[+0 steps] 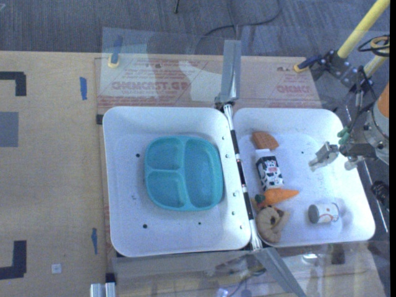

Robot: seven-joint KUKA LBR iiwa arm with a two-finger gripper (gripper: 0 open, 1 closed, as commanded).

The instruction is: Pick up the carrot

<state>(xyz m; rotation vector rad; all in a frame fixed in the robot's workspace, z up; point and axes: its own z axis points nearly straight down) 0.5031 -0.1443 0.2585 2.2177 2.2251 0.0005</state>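
Two white bins [124, 166], one carrot [281, 195], one pincer [331, 153]

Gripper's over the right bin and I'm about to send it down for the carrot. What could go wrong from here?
The carrot lies wedged between the milk carton and the bagel, so the fingers may hit or grab a neighbour instead. It also sits close to the bin's left wall, leaving little room. The gripper is well off to the right, so a straight descent would probably miss.

Two shallow white plastic bins [124, 166], smooth and matt. Divided teal plastic plate [184, 172], slight sheen. Orange plastic-looking carrot [281, 195], smooth. Pale wooden bench [49, 166], matt.
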